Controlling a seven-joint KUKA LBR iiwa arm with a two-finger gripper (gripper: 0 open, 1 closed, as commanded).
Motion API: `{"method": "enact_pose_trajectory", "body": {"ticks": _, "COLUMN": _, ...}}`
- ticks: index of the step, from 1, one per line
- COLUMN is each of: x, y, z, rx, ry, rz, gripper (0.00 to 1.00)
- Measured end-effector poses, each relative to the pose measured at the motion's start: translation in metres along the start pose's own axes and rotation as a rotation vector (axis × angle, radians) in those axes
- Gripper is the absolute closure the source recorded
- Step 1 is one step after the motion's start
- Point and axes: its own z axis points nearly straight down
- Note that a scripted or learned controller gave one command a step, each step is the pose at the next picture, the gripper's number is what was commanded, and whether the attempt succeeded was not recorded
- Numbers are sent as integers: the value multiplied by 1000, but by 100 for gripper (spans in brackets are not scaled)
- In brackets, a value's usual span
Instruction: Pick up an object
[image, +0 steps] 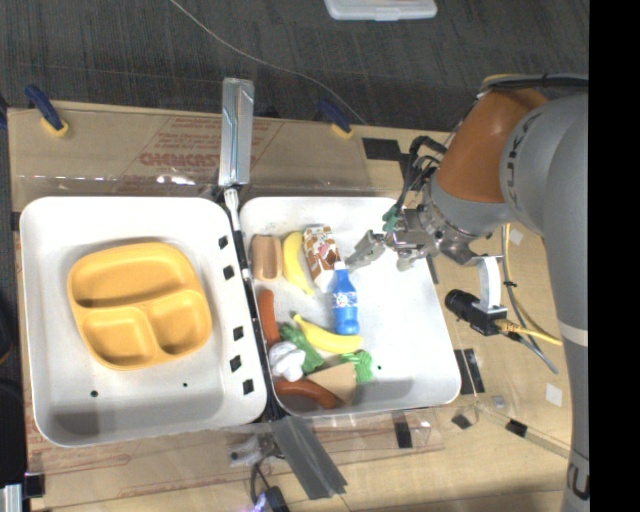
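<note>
The fingers (385, 245) hang over the right bin (420, 340); whether they are spread or clenched I cannot tell. Just below and left of them lies a blue bottle (343, 302) with a white cap, beside a brown-and-white carton (320, 250) whose print is unreadable. Further left sit two bananas (294, 262), a hot dog bun (264, 257) and a sausage (267, 315). The left bin (40, 300) holds a yellow divided tray (138, 302). Red lettering on the cardboard (180, 150) over the table looks too faint to read.
</note>
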Motion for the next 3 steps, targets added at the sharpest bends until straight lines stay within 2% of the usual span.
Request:
{"method": "enact_pose_trajectory", "body": {"ticks": 1, "x": -3, "y": 1, "z": 107, "rx": -5, "ry": -1, "rz": -143, "gripper": 0}}
{"method": "enact_pose_trajectory", "body": {"ticks": 2, "x": -3, "y": 1, "z": 100, "rx": 0, "ry": -1, "rz": -147, "gripper": 100}}
{"method": "enact_pose_trajectory", "body": {"ticks": 3, "x": 83, "y": 26, "z": 15, "rx": -4, "ry": 0, "rz": 231, "gripper": 100}}
